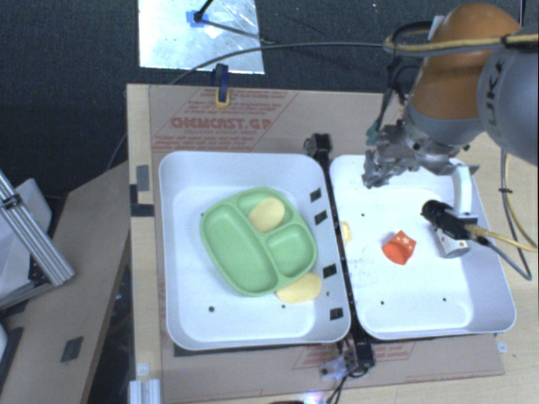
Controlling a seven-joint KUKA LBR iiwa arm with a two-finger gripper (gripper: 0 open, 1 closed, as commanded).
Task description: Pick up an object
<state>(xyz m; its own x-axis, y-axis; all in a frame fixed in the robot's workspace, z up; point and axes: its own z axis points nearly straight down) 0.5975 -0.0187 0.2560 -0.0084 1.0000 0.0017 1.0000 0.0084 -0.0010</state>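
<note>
Nearest, a yellow piece point(300, 289) lies beside the green tray point(244, 263). Across in the right bin point(421, 310), the orange block point(399, 247) looks light and stiff, best pinched across its flat sides. Whether the gripper point(376, 175) is open or shut, I cannot tell.

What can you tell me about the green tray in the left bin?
The green tray is a pale green, plastic-looking divided dish with rounded corners. It has three compartments: one long one along its left side and two smaller ones on the right. It lies flat and turned at a slant on the floor of the left bin. A yellow piece sits in its upper small compartment; the other two hold nothing. A second yellow piece lies outside, against its lower right edge.
</note>
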